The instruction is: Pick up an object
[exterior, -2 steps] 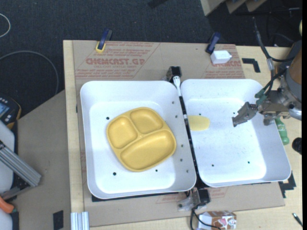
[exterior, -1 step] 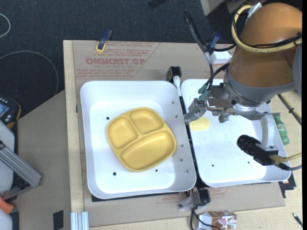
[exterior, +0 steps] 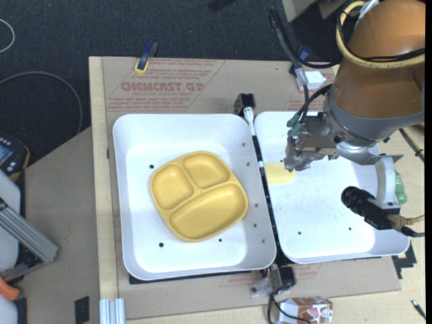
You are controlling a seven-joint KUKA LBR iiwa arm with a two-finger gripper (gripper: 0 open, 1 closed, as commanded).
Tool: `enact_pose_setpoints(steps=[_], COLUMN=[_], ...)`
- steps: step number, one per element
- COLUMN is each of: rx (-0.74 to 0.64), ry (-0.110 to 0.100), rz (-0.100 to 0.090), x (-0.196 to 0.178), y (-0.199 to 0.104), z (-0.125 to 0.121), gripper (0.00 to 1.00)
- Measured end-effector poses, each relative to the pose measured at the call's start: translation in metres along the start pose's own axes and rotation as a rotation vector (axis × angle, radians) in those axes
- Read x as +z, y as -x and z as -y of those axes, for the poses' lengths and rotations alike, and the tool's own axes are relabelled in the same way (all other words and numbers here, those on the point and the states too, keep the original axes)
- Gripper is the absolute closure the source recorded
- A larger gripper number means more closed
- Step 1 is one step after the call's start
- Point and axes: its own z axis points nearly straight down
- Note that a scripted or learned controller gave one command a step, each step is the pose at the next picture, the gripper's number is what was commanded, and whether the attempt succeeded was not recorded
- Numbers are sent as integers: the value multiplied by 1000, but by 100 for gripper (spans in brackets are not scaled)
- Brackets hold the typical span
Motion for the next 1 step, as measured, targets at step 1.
enact_pose_setpoints(steps=[1], rx=[-4], ry=[2], rz=[-3], x=[-59], y=[-43], z=[6], gripper=[100])
